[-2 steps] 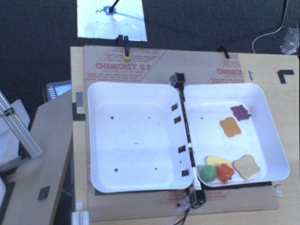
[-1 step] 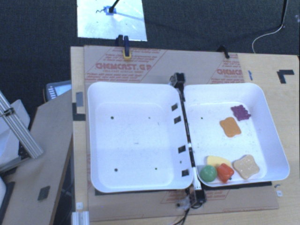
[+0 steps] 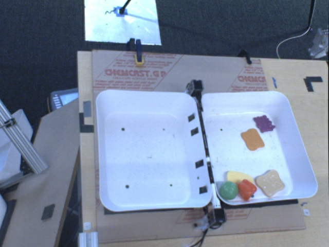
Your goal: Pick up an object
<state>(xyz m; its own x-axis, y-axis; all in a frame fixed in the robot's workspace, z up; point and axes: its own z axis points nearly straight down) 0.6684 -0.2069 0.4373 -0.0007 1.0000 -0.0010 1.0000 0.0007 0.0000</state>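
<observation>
We see two white bins side by side on the tabletop [image 3: 169,68]. The right bin [image 3: 288,112] carries every item: a purple grape cluster [image 3: 263,123] at its 2 o'clock, an orange piece [image 3: 253,139] just below it, and along the 6 o'clock edge a green ball [image 3: 228,190], red pepper [image 3: 247,189], yellow wedge [image 3: 239,177] and toast slice [image 3: 270,182]. We cannot tell the gripper's state.
</observation>
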